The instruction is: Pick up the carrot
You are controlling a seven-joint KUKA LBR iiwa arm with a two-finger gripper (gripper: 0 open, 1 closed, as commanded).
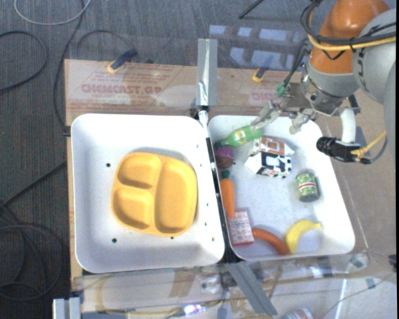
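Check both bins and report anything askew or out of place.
Nothing spilled or damaged. The carrot lies pressed against the right bin's left wall. The gripper hovers at the far rim, over the green bottle.

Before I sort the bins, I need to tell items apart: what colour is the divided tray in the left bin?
Yellow; the tray shows clearly in the camera view.

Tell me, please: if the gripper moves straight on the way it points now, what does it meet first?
The gripper points down into the right bin, near its far edge. It would probably meet the green bottle first, or bare bin floor beside it; depth is unclear. The carrot lies further along the left wall.
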